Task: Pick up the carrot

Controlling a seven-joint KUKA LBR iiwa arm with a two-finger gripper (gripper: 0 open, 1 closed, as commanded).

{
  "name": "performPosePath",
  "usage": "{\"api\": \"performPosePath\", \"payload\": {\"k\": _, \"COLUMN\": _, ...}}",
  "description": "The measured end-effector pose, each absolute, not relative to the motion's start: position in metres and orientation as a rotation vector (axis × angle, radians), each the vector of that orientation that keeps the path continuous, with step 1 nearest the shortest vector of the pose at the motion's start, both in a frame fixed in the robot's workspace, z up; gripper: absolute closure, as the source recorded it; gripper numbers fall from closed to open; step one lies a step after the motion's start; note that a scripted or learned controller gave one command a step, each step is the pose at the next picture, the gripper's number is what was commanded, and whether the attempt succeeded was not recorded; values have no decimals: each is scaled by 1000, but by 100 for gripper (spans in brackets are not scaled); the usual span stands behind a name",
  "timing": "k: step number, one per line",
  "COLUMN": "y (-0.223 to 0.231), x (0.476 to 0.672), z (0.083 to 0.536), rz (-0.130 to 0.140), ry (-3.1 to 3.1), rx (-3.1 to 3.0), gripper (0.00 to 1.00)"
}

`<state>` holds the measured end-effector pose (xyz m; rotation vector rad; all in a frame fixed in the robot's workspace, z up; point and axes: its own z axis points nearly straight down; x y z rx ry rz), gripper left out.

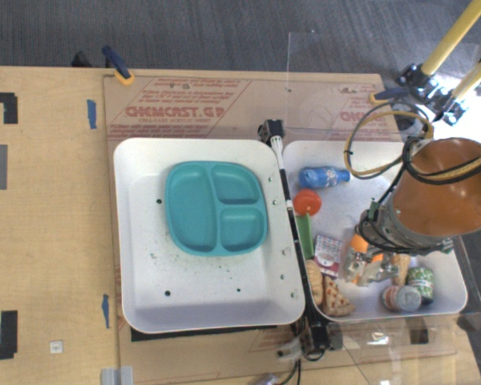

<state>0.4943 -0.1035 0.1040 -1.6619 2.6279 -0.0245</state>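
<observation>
Camera view: the gripper (pixel 367 265), its state impossible to tell, sits low amid crowded packets; the carrot (pixel 305 220) lies apart, so a wrong item risks being grabbed.

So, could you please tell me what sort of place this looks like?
Most likely a robot lab test bench: a robot arm reaches over two white bins, one holding a teal divided plate, the other toy food, on a cardboard-covered table.
</observation>
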Motion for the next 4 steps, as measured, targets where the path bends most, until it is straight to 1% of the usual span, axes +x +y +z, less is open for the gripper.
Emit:
{"api": "performPosePath", "payload": {"k": 1, "y": -98, "x": 483, "z": 224, "rz": -7, "ry": 2928, "rx": -1100, "gripper": 100}}
{"api": "performPosePath", "payload": {"k": 2, "y": -98, "x": 482, "z": 221, "rz": 0, "ry": 2933, "rx": -1101, "gripper": 0}}
{"api": "performPosePath", "payload": {"k": 3, "y": -123, "x": 499, "z": 107, "rz": -22, "ry": 2958, "rx": -961, "gripper": 0}}
{"api": "performPosePath", "payload": {"k": 4, "y": -145, "x": 548, "z": 104, "rz": -9, "ry": 3058, "rx": -496, "gripper": 0}}
